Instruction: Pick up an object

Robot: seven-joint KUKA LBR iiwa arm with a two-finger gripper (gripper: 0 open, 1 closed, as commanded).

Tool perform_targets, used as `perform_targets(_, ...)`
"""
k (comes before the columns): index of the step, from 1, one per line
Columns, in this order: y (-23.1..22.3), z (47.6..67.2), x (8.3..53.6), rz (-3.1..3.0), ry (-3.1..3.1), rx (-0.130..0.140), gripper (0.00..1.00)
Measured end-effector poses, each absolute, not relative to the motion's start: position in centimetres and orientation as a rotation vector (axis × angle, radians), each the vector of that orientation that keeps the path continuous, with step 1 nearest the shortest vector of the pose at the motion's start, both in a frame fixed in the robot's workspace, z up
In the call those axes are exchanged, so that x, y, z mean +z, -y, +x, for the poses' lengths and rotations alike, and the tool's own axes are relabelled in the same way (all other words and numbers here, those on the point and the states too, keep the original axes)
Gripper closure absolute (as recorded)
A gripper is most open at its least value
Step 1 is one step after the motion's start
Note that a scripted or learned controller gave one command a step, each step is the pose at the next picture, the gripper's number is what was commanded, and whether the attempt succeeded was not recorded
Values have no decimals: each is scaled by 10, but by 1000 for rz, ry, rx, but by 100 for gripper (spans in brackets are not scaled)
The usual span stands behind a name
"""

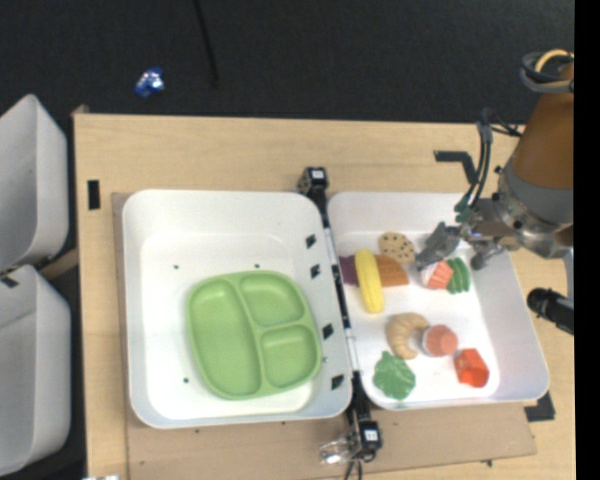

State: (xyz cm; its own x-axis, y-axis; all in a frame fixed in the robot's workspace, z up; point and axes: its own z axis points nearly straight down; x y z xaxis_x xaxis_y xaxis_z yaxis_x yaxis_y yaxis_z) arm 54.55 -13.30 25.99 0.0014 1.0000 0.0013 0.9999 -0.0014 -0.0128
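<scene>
No object is lifted yet; all toy food lies in the right bin (pixel 515 313).
The end effector (pixel 458 246) hovers open just above the orange-and-green piece (pixel 446 275), gripping nothing; closing and lifting remain, I think.

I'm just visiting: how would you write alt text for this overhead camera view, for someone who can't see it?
A grey robot arm's gripper hangs low over an orange-and-green toy carrot in the right white bin, among other toy foods including a yellow corn cob and a spotted cookie. The left white bin holds a green divided plastic plate.
</scene>
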Motion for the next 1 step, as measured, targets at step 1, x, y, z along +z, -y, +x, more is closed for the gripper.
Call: perform_targets(1, 133, 547, 265, -2219, 2222, 3, 0)
